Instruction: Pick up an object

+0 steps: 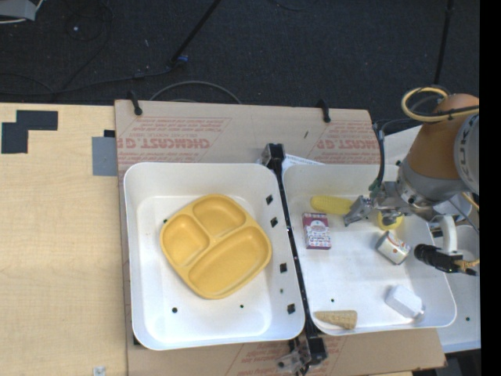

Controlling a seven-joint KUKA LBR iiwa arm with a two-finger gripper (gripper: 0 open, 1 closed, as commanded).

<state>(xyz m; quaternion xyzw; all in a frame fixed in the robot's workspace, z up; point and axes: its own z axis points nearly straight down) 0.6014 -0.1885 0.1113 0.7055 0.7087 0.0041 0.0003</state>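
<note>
The grey two-finger gripper (362, 210) hangs low over the right-hand shallow white bin (352, 284), its tips spread apart with nothing between them, just beside the yellow banana-shaped toy (333, 204), which looks the likeliest thing to pick up. Loose in that bin lie a small red-and-white printed carton (317, 231), a tan wedge (337, 319) and a pale block (404, 301). The yellow three-compartment plastic tray (217, 244) lies flat in the left-hand white bin (149, 210), well apart.

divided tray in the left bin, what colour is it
Yellow all over, as the camera view shows: the divided tray lies in the left bin.
</note>
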